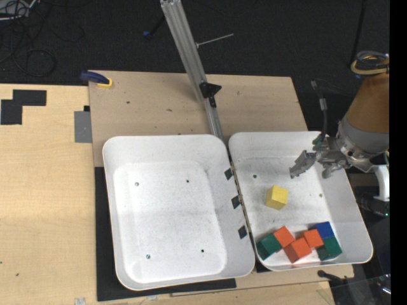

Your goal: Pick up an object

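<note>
A yellow cube [276, 197] lies near the middle of the right bin [343, 199]. At that bin's front edge sits a cluster of blocks: two orange ones [284, 236] [312, 238], a red-orange one [297, 250], two green ones [268, 246] [330, 251] and a blue one [324, 229]. My gripper [313, 167] hangs over the back right part of the right bin, above and to the right of the yellow cube. Its two fingers are spread apart with nothing between them.
The left bin [172, 211] lies beside the right one, joined by black clips [233, 189]. A slanted metal rail [191, 56] rises behind the bins. The arm's orange band [372, 103] stands at the right edge.
</note>
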Controlling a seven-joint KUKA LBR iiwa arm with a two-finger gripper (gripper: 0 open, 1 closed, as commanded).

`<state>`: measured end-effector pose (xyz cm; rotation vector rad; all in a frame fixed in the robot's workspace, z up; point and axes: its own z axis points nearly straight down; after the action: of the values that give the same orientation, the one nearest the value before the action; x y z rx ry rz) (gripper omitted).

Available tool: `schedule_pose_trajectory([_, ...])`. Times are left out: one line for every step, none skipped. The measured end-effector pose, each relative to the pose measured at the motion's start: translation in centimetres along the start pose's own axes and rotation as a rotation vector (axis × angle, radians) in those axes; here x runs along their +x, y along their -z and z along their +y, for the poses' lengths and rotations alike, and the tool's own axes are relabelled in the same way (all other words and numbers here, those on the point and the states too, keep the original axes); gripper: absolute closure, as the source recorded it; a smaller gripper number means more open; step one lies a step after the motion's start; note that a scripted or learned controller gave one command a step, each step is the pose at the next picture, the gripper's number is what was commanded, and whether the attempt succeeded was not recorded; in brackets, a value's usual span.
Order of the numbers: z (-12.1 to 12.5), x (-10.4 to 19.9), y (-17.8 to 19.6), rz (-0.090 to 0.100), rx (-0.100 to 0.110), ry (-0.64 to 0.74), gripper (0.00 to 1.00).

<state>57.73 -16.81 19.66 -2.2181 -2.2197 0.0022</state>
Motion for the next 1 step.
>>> schedule_pose_trajectory([-0.01,-0.03,0.01,0.0,0.0,-0.001,0.0])
